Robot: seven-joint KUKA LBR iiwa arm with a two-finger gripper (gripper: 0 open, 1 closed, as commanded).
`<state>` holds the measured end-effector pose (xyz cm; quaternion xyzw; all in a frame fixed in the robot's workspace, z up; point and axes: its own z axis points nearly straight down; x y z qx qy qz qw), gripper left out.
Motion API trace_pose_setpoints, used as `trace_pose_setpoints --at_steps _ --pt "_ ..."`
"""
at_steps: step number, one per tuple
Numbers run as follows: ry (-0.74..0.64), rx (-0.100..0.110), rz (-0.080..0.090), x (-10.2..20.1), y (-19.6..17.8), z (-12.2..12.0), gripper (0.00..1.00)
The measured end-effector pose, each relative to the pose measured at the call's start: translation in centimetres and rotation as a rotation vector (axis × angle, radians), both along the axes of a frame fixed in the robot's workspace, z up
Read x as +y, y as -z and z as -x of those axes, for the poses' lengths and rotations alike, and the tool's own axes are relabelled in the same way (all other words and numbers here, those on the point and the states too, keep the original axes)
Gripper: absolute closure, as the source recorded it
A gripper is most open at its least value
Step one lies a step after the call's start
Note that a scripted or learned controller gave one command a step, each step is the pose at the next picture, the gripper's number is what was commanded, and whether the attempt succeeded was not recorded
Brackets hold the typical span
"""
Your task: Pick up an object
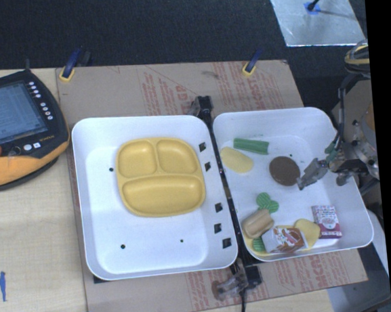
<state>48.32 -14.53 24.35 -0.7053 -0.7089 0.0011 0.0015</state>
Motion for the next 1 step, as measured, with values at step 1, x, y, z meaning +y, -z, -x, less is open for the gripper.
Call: trace_pose_setpoints --at_steps 1 --pt "-0.006 -0.001 0.000 5.45 9.43 -7.11 0.00"
